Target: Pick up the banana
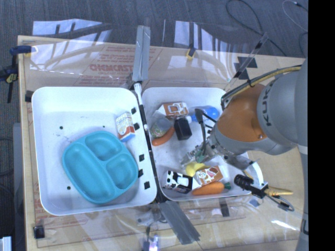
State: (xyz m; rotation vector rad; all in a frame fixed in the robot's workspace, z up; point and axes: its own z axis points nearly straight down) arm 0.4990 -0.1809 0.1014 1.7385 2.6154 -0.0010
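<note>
The banana point(192, 168) shows as a small yellow piece near the front of the right bin point(157, 99), partly covered by the objects around it. My gripper point(200, 154) reaches down into this bin just above and to the right of the banana, among clutter. The grey arm with its orange band point(239, 122) comes in from the right and hides the bin's right side.
Around the banana lie a cow-patterned carton point(178, 180), a red and white pack point(209, 174) and a carrot point(210, 189). Farther back are a black block point(182, 128) and a brown box point(175, 109). The left bin holds a blue divided plate point(99, 166) and a small carton point(124, 125).
</note>
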